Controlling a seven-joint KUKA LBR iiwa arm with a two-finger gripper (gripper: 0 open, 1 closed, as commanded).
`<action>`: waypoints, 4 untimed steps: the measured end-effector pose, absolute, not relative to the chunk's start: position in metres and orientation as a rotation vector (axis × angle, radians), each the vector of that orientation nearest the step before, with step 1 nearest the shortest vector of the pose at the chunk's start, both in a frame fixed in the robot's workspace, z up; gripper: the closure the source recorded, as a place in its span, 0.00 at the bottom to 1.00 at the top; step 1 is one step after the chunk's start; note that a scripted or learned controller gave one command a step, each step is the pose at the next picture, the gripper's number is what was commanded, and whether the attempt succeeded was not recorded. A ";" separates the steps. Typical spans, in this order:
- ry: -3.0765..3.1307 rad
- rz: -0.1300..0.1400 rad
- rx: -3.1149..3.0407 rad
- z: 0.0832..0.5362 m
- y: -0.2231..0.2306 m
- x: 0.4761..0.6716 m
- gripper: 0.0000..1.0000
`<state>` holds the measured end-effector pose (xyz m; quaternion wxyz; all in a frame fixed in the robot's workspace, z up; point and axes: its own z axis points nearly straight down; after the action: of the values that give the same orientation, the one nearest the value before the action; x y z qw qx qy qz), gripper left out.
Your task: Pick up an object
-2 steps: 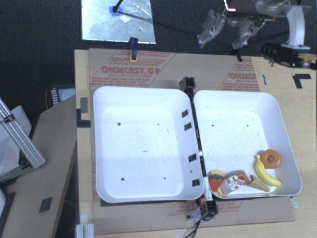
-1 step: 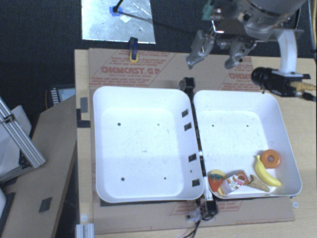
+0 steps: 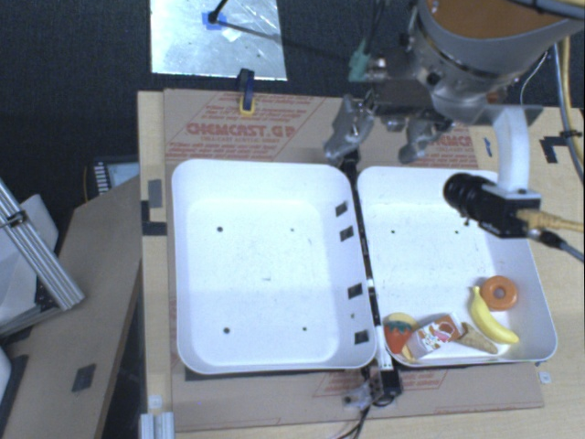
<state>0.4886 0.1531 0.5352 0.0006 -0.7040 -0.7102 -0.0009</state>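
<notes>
Toys [image 3: 448,335] (small, partly overlapping) bunched together

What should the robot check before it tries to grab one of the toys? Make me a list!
1. Toys in reach: ok. The banana, orange ring and the rest sit in the right bin, near corner.
2. Gripper free of cargo: ok, nothing between its fingers.
3. Gripper above a toy: not ok. It hangs at the bins' far edge.
4. Toys spaced apart: not ok, they crowd together.
5. Path down: cannot tell.
</notes>
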 end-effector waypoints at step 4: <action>-2.231 -0.003 -2.210 0.535 0.202 0.484 0.00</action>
<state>0.4841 0.2025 0.5352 0.0006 -0.7038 -0.7104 -0.0009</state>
